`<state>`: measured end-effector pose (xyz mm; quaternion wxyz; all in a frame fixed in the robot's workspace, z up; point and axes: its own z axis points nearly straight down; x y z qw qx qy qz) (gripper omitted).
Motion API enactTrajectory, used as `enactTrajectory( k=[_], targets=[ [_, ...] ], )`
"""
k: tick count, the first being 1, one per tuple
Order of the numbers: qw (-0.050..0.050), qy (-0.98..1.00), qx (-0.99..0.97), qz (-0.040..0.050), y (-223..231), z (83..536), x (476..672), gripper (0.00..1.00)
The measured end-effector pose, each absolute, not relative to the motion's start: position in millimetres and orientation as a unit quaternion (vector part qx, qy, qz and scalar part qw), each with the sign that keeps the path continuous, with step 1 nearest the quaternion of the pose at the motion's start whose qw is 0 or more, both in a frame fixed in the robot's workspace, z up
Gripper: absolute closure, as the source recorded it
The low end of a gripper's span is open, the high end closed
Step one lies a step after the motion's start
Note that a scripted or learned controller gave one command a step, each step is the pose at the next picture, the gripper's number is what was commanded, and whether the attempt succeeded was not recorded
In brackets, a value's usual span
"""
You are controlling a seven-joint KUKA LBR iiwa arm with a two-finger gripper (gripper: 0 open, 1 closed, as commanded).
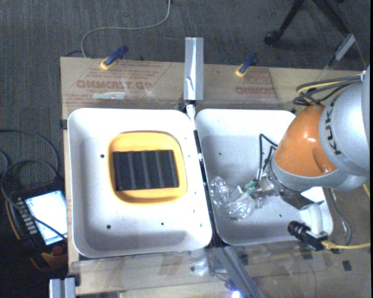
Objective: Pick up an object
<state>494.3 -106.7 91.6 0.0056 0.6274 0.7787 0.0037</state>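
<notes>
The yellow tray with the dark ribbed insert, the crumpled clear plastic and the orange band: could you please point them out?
yellow tray (123, 195), camera view, front rim.
crumpled clear plastic (227, 198), camera view, middle.
orange band (301, 144), camera view, upper surface.

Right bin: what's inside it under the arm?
The right bin holds crumpled clear plastic near its front left, with the gripper beside it. The arm covers the bin's right side, hiding anything there.

My grey arm (351, 129) reaches in from the right, its orange band (301, 148) bulging above the wrist, bent steeply downward so that my gripper (256, 190) hangs low, its fingers too hidden beneath the wrist to read.
</notes>
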Motion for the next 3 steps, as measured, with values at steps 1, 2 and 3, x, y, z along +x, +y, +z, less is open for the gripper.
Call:
enactTrajectory(
  k=[1,2,3],
  targets=[
    [0.007,0.778,0.628,0.0048,-107,102,495.7,1.0],
    [0.006,0.778,0.628,0.0047,-107,110,495.9,1.0],
    [0.001,0.804,0.594,-0.0008,-68,205,530.9,1.0]
  ],
)
